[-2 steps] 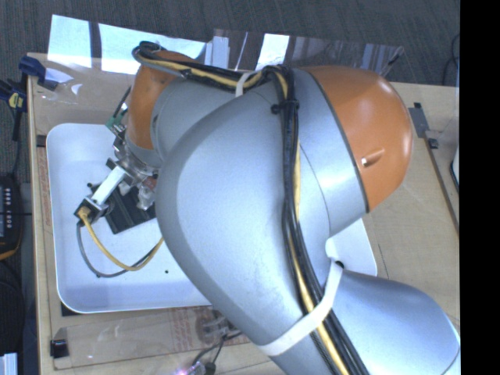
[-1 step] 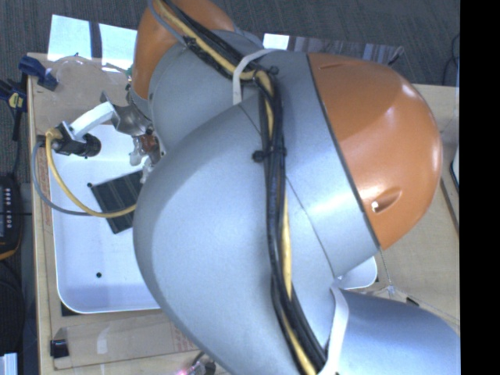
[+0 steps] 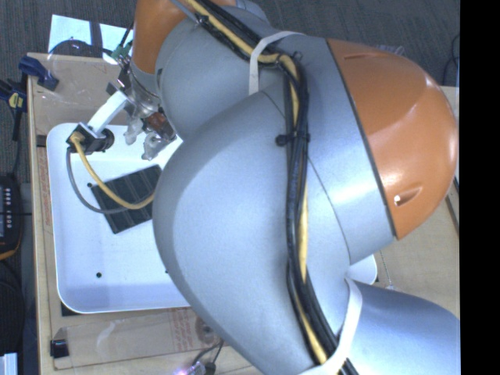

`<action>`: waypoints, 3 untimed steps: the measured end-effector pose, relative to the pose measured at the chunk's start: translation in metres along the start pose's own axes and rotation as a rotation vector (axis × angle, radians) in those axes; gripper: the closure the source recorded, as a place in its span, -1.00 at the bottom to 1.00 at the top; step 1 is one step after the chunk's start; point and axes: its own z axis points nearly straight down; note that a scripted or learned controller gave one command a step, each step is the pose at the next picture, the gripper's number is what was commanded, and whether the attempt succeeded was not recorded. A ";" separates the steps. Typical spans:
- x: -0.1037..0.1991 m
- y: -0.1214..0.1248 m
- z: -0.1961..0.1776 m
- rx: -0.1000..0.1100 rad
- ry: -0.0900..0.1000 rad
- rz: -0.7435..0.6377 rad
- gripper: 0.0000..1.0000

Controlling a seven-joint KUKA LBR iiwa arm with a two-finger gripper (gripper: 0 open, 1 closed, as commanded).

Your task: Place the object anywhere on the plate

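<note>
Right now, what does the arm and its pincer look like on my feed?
The arm has bulky grey shells with orange caps; a black-and-yellow cable bundle runs along it, strapped by white ties. The pincer is a small pale metal assembly.

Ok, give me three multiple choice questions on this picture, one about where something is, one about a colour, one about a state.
1. Where does the dark ribbed rectangular piece lie?
A. In the white bin
B. On the wooden bench outside the bin
C. On the carpet

2. What colour is the cable looping over that piece?
A. Red
B. Yellow and black
C. Green

3. How does the gripper stand relative to the white bin?
A. Parked out over the carpet
B. Reached in over the bin's upper part
C. Lying flat on the bench

Answers: 1 A, white floor surrounds it; 2 B, the cable shows both colours; 3 B, it hangs above the bin floor.
</note>
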 end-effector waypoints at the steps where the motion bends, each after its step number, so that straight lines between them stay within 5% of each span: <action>1: -0.012 0.026 -0.007 -0.004 0.007 0.327 1.00; 2: -0.048 0.071 -0.056 0.000 0.001 -0.088 1.00; 3: -0.046 0.022 0.127 0.000 -0.001 0.219 1.00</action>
